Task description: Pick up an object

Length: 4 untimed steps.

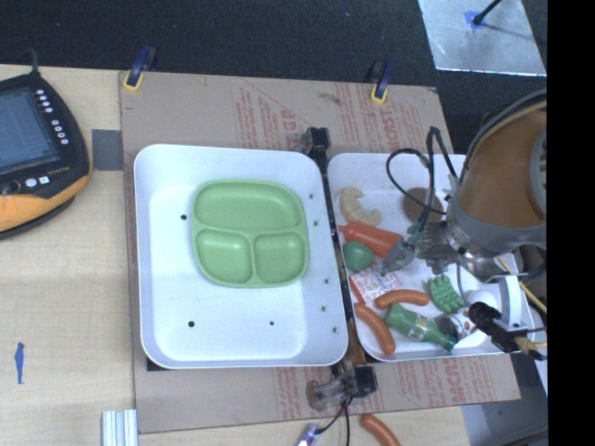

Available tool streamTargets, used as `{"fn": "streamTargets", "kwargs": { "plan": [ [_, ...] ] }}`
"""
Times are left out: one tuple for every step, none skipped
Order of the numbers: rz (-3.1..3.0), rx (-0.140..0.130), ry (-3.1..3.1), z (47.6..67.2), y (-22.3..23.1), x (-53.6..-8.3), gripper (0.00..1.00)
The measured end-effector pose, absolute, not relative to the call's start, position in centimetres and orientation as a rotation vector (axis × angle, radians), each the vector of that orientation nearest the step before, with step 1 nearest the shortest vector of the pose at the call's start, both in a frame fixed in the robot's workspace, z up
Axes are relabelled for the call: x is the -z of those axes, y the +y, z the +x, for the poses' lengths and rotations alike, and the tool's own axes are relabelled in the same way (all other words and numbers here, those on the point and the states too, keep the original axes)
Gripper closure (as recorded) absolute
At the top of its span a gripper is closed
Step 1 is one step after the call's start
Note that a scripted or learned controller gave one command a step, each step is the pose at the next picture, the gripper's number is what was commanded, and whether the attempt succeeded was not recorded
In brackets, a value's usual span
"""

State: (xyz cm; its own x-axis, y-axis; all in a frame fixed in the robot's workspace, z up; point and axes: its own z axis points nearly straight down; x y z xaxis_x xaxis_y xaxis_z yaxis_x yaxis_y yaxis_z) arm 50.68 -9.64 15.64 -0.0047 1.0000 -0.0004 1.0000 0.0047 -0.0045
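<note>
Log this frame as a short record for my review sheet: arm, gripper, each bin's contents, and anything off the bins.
arm: reaches in from the right, over the right bin
gripper: low among the toys, beside the carrot; nothing seen held
left bin: holds a green divided plate
right bin contents: carrot, green ball, two sausages, green bottle, pale curved piece
off the bins: tablet controller at left; another sausage on the bench at the bottom

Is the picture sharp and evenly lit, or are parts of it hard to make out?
Camera view: the left bin with its green divided plate is bright and crisp; the arm looms large and soft-edged, shading the cluttered right bin; the floor beyond the bench is nearly black.
</note>
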Motion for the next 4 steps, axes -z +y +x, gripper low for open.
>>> {"fn": "streamTargets", "kwargs": {
  "plan": [
    [-2.213, -0.004, -2.227, 47.8, -12.0, -9.8, 0.0],
    [-2.214, -0.004, -2.226, 54.7, -10.8, -9.2, 0.0],
    [-2.212, -0.006, -2.227, 50.9, -11.1, -9.7, 0.0],
    [-2.209, -0.008, -2.231, 51.0, -11.2, -10.7, 1.0]
  ]
}}
